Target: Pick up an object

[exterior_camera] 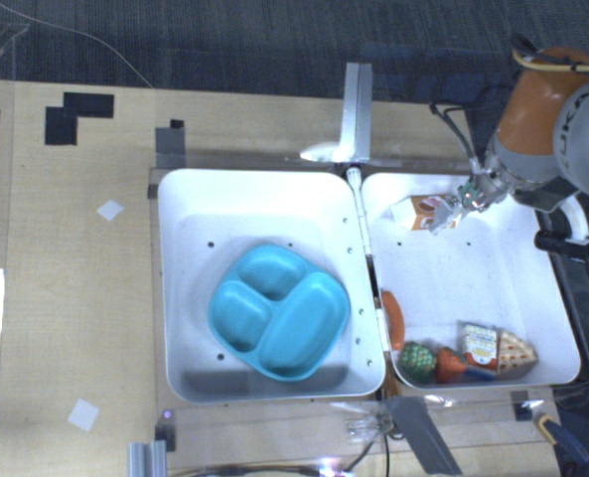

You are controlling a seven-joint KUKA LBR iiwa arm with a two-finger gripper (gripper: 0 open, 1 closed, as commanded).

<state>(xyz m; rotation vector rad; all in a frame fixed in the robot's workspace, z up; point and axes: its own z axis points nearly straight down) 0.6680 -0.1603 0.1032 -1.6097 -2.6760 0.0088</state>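
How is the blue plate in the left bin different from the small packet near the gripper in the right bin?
The blue divided plate is far larger than the white and orange packet. The plate is one plain colour; the packet looks printed. The plate lies alone near the middle of the left bin; the packet lies at the far side of the right bin, right beside the gripper. Both rest on a white bin floor.

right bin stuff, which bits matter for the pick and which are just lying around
In play:
- gripper, at the right bin's far end
- small packet, right beside the gripper

Lying about:
- orange sausage-shaped toy, by the divider
- green toy, near corner
- small carton
- waffle-like piece
- blue divided plate, left bin
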